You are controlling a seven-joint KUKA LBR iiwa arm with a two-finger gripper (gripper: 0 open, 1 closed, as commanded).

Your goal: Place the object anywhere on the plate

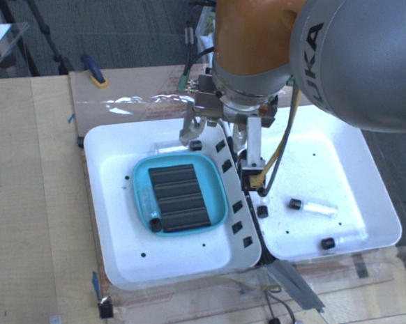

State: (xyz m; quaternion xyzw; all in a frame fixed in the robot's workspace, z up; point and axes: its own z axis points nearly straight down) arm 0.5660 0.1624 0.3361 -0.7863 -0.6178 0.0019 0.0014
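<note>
We see a blue square plate [214, 174] on the floor of the left white bin [119, 248], about in the middle of it. On the plate lies a dark ribbed block [181, 198]. It is flat, it covers most of the inner part of the plate, and its ribs run across. Beside the block, along the left rim of the plate, lies a clear tube [148, 205] with a black cap. The cap points to the near left corner of the plate. The tube seems to touch the block, but we cannot say this for sure.

The gripper [214, 137] hangs just behind the far right corner of the plate, above the wall between the two bins. We see nothing held in it. We cannot tell whether its jaws are apart or together, because the big grey and orange arm [262, 27] covers much of it from above.

To the right of the plate, in the right white bin [336, 158], lie two more clear tubes with black caps. The first tube [313, 207] is at the level of the near edge of the plate. The second tube [343, 238] is nearer to us, well apart from the plate. Far behind the plate, on the bench outside the bins, lies a small blue tool [95, 72].
</note>
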